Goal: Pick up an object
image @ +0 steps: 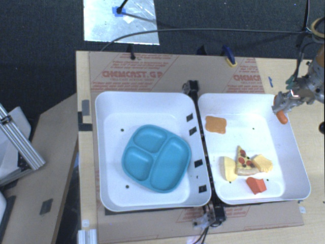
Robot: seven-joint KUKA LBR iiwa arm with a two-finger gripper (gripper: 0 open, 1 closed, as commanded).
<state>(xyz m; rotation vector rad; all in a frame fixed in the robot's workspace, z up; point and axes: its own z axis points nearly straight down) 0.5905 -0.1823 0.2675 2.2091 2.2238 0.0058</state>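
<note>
Gripper (282, 107) is hovering at right edge of frame over right bin (289, 151) rim, fingers closing on a small orange carrot-like piece (282, 118). Pizza slice (244, 161), yellow pieces lying lower right. Blue tray (155, 158) sitting in left bin (109, 136).

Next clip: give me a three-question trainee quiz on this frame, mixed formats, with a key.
1. True or false: the blue divided plate lies in the left bin.
2. Multiple choice: the pizza slice lies in the right bin between A) two yellow pieces, B) two blue plates, C) two metal cans.
3. Fill in: the claw is over the right bin's ____ rim, an orange piece just below it.

Key: 1 true. 2 A: the yellow wedge and the yellow chunk. 3 right.
</note>
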